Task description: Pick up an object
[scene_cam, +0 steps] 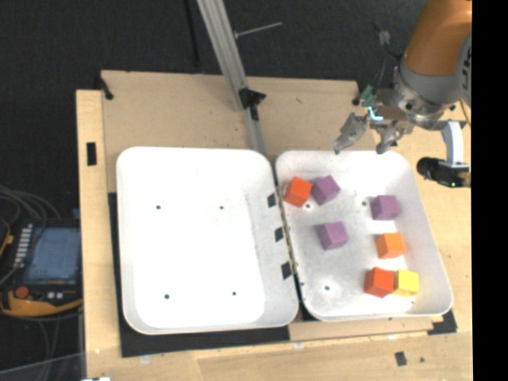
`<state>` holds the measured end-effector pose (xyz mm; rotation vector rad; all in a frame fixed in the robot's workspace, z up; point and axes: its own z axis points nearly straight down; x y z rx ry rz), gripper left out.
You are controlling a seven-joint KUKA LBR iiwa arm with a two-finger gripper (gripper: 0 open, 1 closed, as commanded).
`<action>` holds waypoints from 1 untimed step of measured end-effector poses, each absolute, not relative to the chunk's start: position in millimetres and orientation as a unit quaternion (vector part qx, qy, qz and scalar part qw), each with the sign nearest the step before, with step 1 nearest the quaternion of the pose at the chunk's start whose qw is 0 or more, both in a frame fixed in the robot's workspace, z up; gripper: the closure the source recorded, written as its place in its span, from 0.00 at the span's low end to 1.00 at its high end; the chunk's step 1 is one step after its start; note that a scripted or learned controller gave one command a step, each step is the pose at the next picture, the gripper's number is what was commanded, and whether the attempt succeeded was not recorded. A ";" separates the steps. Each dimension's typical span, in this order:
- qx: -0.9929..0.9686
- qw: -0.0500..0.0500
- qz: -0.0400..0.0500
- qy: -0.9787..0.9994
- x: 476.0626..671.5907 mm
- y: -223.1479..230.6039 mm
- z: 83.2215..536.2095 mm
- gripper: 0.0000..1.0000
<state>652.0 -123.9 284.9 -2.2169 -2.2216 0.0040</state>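
Observation:
My gripper (pixel 366 140) hangs open above the far rim of the right bin (pixel 429 213), with nothing between its fingers. Below it in that bin lie several cubes: an orange cube (pixel 298 191) touching a purple cube (pixel 325 189) near the far left corner, a purple cube (pixel 385 206) to the right, another purple cube (pixel 332 234) in the middle, an orange cube (pixel 390 244), and a red-orange cube (pixel 380 281) beside a yellow cube (pixel 407 282) at the near right.
The left bin (pixel 198 236) lies beside the right one, sharing a middle edge with black clips. A slanted metal pole (pixel 226 46) rises behind the bins. A device with cables sits at the far left (pixel 40 260).

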 end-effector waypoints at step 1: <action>-0.706 -0.001 0.000 -0.708 652.6 -124.2 288.1 0.00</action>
